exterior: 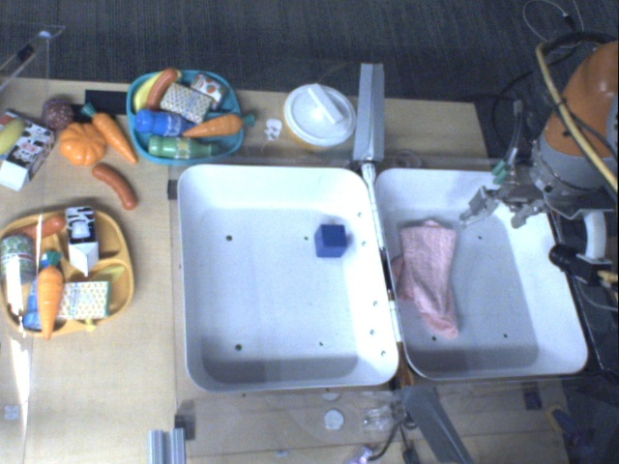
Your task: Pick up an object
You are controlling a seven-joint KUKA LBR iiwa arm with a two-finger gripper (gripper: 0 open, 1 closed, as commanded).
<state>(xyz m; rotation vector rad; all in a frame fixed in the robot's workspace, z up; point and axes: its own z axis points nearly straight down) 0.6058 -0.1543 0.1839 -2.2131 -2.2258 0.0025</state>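
Right bin (542, 346) | pink cloth (430, 274) inside | jaws (495, 204) above, spread cannot tell

The wooden bench (145, 356) bears two white bins (208, 278), toy-food trays (121, 259) and loose carrots (118, 138).

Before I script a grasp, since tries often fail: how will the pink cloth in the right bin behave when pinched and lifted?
The pink cloth lies rumpled with soft folds, so it is probably floppy and would drape from the gripper. It looks thin, hence likely light. A pinch may catch just one fold, and the rest could trail over the right bin.
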